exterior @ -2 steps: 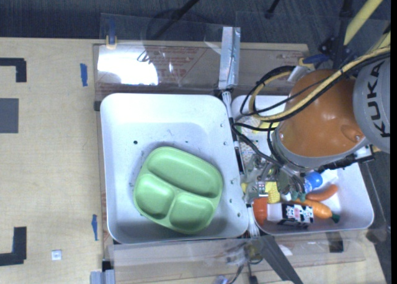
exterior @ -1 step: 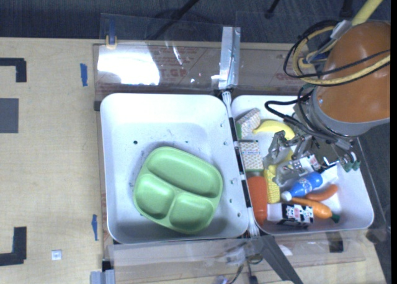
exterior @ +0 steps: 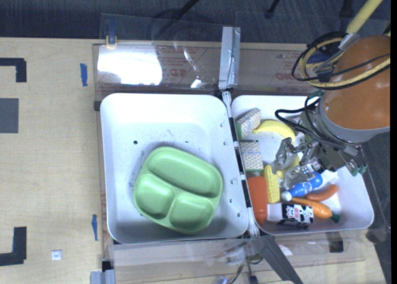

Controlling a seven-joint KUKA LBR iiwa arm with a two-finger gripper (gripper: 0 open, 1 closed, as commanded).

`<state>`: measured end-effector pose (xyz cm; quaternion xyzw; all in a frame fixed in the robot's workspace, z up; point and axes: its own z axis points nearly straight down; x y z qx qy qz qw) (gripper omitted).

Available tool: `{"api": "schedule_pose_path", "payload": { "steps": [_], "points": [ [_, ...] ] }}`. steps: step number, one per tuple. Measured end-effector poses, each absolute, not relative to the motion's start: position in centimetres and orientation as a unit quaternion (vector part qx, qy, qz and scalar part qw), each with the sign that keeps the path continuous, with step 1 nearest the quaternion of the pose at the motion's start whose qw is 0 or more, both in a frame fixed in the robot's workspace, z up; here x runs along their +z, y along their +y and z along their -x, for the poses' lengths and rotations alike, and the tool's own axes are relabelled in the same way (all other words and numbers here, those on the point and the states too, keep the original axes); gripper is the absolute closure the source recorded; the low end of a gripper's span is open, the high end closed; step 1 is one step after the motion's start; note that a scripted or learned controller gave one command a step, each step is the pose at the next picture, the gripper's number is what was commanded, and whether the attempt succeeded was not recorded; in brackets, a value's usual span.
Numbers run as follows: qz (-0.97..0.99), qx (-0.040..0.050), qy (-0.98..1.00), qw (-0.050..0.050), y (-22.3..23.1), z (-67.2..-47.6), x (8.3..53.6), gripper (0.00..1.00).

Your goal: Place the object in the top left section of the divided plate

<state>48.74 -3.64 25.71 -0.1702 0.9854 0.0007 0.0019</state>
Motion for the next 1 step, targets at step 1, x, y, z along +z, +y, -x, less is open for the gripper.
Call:
{"api": "schedule_pose_path", "payload": {
  "steps": [1],
  "points": [
    [0.133,0.0008,0.991,0.001,1.3,-48.67,18.71,1.0]
  ]
}}
